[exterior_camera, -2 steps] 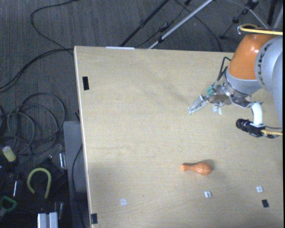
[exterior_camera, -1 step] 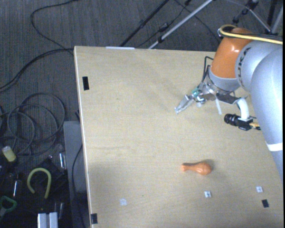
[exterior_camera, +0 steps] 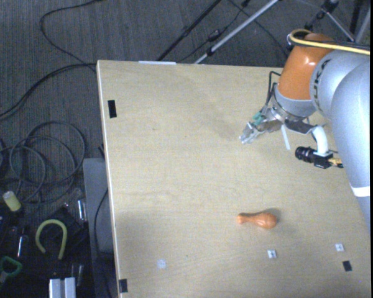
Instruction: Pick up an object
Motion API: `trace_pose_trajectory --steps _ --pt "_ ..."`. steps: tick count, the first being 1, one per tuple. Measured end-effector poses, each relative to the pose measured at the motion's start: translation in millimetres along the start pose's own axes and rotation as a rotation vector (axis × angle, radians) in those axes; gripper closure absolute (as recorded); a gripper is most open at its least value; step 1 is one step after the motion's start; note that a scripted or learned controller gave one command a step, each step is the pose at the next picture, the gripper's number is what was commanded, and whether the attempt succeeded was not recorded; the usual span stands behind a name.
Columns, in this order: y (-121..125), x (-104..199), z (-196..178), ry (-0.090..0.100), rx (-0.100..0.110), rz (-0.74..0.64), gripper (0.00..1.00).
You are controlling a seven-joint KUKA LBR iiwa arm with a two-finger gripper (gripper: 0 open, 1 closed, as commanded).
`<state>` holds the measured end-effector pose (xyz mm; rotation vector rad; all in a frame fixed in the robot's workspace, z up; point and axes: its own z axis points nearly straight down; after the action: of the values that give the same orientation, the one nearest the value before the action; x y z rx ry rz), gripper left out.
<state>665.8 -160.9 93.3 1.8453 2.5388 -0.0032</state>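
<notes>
Off the bench's left edge, on the dark carpet, black cables lie in loose coils, and nearer the camera sits a green U-shaped piece among other small tools.

The bench top is a bare, pale wooden board here, with a small black marker close to its far left corner and another at its near left edge.

Right of the middle and toward the near side lies the one thing I could pick up: a small orange object shaped like a gourd or skittle. It rests flat on its side, narrow neck pointing left, fat end to the right. Nothing touches it.

My pincer is farther back and slightly left of that object's fat end, well apart from it. My grey arm comes in from the right, the orange band bulging above the wrist, and the wrist slants down and to the left so the tips point toward the board's middle. The tips look pale and blurred together; I cannot tell how far apart they stand. I can make out nothing between them.

Near the bench's near right corner are a few small white and black tags.
</notes>
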Motion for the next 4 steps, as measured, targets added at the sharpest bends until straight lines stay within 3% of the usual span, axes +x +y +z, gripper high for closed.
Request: trace_pose_trajectory --steps 1,2,3,4 --pt "0.0 0.0 0.0 0.0 0.0 0.0 0.0" --pt "0.0 0.0 0.0 0.0 0.0 0.0 0.0" --pt "12.7 31.1 9.4 0.002 0.001 -0.074 0.0" --pt "13.0 31.6 0.2 0.003 0.0 -0.074 1.0"
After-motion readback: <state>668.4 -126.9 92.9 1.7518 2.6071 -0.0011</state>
